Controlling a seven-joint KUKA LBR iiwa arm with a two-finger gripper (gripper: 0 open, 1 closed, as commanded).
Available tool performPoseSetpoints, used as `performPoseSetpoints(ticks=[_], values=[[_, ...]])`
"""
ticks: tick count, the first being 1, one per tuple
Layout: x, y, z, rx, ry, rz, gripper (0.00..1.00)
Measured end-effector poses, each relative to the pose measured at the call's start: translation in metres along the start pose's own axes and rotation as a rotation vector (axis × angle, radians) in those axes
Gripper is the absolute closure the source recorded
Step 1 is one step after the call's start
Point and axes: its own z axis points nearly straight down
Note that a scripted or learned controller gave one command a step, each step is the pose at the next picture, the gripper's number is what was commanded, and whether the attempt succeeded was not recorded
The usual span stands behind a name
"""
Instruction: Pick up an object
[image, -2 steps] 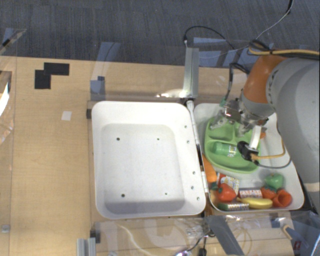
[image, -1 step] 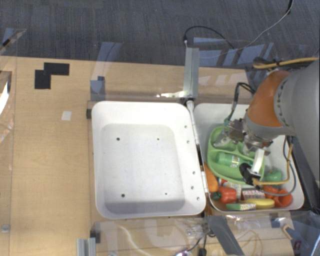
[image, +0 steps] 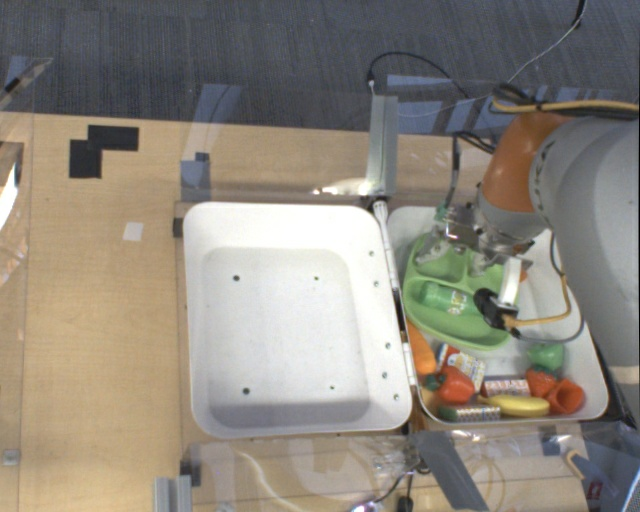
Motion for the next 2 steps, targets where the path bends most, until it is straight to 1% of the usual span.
performPoseSetpoints(ticks=[1,2], values=[[0.001,0.027,0.000,0.030,-0.014,-0.045,0.00],[-0.029,-0.031,-0.001,0.001,0.000,-0.083,0.00]])
